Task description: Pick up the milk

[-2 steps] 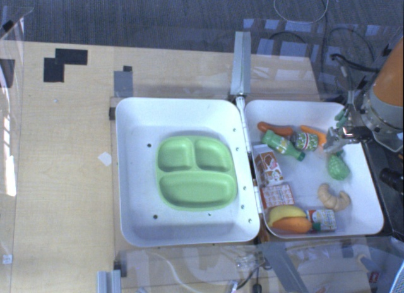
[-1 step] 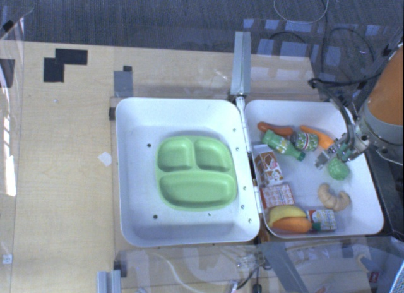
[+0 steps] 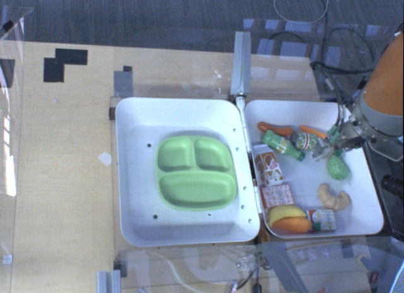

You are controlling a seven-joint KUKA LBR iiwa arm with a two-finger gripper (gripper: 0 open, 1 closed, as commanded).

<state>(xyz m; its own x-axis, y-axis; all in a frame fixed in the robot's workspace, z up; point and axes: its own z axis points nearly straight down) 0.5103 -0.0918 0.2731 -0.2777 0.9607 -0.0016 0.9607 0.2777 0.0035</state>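
At the bottom of the right bin [image 3: 376,217], closest to the lens, a yellow and orange fruit [image 3: 288,218] lies against the lower wall. A small green and red carton [image 3: 323,220] sits just beside it on the right. Just above the fruit is a red and white checkered box [image 3: 278,195], and a pale tan, curved pastry-like piece [image 3: 333,198] lies to the right of that box.

The milk carton [image 3: 268,167] lies on its side along the left wall of the right bin, about halfway up, just above the checkered box. Nothing touches it from above.

Higher in that bin, a green bottle [image 3: 282,144] lies at a slant with an orange carrot [image 3: 274,127] above it. A small red and green can [image 3: 307,140] and a second carrot [image 3: 314,131] lie to their right.

The gripper [image 3: 334,144] is in the upper right of the bin, next to the can and just above a round green fruit [image 3: 338,168], well apart from the milk carton. It is too small and blurred to tell whether the claw is apart or together. The grey arm with its orange band [image 3: 388,77] enters from the right edge of the frame.

In the middle of the frame, the left bin [image 3: 132,159] holds a green divided plate [image 3: 196,172].
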